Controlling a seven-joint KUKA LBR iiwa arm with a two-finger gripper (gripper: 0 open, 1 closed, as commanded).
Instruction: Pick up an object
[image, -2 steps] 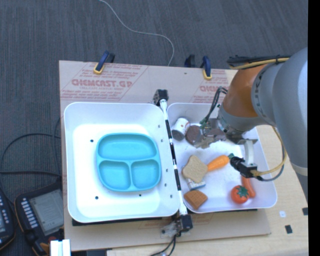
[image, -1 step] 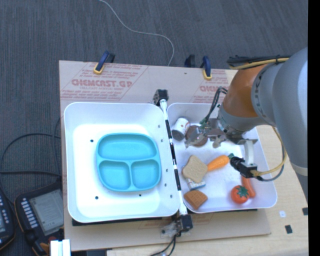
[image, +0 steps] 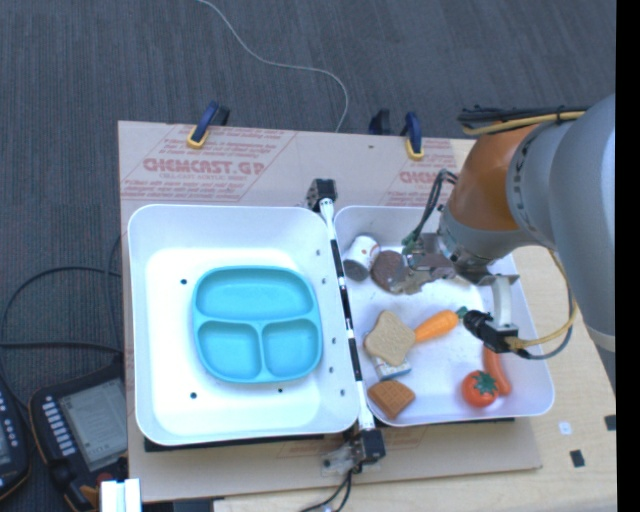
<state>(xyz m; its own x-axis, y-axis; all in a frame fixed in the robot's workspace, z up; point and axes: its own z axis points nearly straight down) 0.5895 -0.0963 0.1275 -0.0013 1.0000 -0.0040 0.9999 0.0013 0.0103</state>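
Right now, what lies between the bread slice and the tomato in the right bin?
Camera view: bare white bin floor between bread slice and tomato; carrot lies just above that stretch.

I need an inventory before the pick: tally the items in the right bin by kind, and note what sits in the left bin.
Right bin:
Bread slice: 1
Waffle-like square: 1
Carrots: 2
Tomato: 1
Small white cup: 1
Brownish round item: 1
Left bin:
Blue divided plate: 1
Total: 8

Robot lab: clamped board (image: 200, 170), two white bins (image: 150, 250), cables, grey carpet.
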